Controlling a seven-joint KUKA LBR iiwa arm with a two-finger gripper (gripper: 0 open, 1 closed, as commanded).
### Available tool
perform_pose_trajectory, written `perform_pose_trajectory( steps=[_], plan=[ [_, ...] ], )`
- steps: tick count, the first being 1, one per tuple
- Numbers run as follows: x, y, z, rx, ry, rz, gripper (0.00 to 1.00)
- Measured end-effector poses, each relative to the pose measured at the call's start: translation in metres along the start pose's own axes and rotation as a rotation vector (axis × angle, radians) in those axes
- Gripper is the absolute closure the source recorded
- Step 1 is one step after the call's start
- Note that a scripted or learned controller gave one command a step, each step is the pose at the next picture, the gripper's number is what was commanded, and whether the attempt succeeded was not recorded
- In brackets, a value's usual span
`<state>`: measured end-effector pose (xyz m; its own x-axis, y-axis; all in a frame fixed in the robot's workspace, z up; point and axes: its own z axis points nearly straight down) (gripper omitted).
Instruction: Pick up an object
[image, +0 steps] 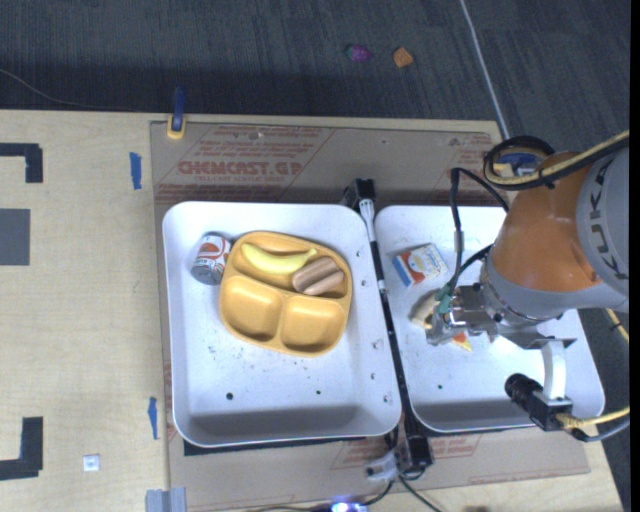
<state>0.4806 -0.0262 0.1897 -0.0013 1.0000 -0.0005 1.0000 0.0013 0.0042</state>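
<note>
Dark carpet runs behind a pale wooden table (80, 330), which carries a brown board and two shallow white bins side by side.

Camera view, from above at a slant:
- Left bin (200, 400): one yellow divided tray (270, 310) with three compartments. One banana (275, 260) and one sausage-like piece (318, 277) lie in its far compartment; the two near compartments hold nothing I can see. One small can (209, 258) lies on its side just beside the tray's far left corner.
- Right bin (440, 400): one small white carton (419, 264) with orange and blue print, lying flat near the far wall. An orange scrap (459, 342) shows just under the arm; too small to name.
- Arm (545, 250) reaches in from the right, and its hand (440, 315) sits low over the right bin, near the carton but apart from it. Whether it is clenched or released I cannot tell; nothing is visibly between its fingers.

Handling, as judgement: the carton is the nearest candidate. Likely light, thin-walled card, stiff enough along its edges but crushable on its broad faces. Take it across the narrow width with modest squeeze. The can would be rigid and smooth, and prone to roll.
</note>
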Motion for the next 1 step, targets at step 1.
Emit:
perform_pose_trajectory(
  steps=[1],
  plan=[
    [-0.0511,-0.0012,0.0052,0.002,-0.001,0.002,1.0]
  ],
)
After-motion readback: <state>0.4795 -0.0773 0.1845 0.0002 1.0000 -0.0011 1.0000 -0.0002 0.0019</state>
